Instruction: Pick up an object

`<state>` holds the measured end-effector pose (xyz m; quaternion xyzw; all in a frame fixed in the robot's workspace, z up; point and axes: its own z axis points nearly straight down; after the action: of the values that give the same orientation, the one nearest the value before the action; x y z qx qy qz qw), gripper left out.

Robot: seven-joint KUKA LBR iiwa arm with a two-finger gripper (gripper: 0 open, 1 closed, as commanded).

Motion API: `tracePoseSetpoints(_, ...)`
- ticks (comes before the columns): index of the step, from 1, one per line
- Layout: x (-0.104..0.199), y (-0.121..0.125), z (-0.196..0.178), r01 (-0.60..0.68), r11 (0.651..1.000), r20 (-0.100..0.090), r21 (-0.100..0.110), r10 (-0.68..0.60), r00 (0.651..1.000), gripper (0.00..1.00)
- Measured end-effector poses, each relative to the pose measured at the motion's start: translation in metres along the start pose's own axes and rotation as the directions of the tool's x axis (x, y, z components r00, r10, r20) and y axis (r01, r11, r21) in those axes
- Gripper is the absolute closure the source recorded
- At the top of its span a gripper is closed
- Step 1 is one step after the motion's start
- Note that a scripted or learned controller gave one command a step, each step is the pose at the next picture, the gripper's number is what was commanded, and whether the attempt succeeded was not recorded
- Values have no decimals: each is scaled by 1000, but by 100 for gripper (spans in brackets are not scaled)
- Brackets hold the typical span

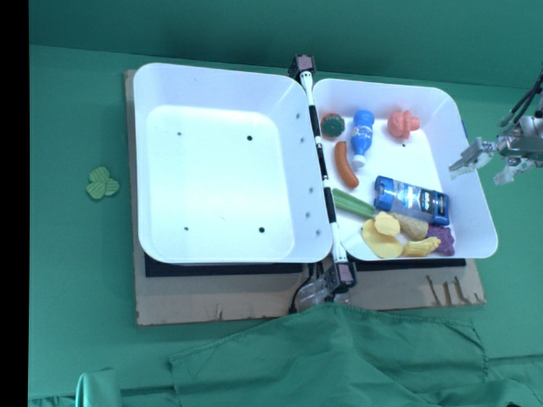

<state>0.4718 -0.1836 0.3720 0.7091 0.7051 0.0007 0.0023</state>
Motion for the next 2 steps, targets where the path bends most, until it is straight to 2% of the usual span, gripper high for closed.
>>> tracePoseSetpoints(1, -2, 62, 81, 4, 1000, -1, 6, -4, 1000, 0)
tracePoseSetpoints(2, 20, 102, 172, 5, 1000, -3, 8, -5, 1000, 0)
